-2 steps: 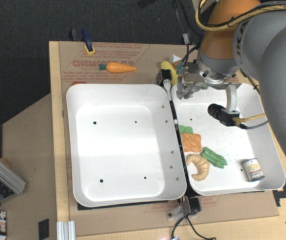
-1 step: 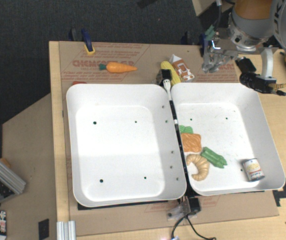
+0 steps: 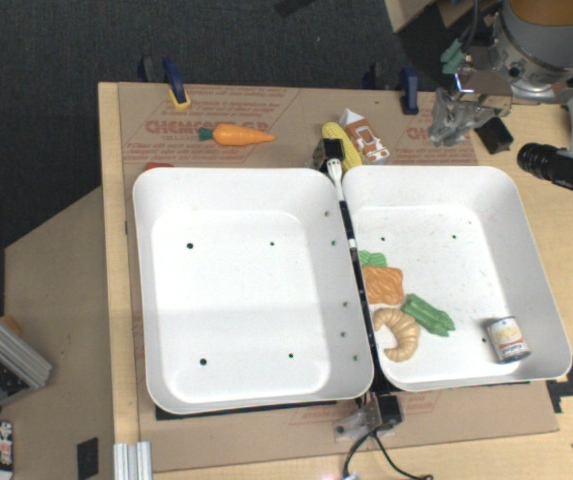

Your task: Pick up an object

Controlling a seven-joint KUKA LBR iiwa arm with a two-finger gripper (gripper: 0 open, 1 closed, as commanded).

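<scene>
Showing faint red lettering, unreadable: cardboard sheet (image 3: 266, 108) beneath carrot (image 3: 238, 136).

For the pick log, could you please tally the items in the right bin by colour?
Green: 2, leaf and pod
Orange: 1, block
Tan: 1, croissant
Silver: 1, can
Total: 5

Toy carrot (image 3: 240, 136) lies on the bench (image 3: 126, 268), beyond the left bin (image 3: 156, 208). Two blue clamps (image 3: 176, 86) grip the far edge. Dark carpet (image 3: 56, 28) behind.
</scene>
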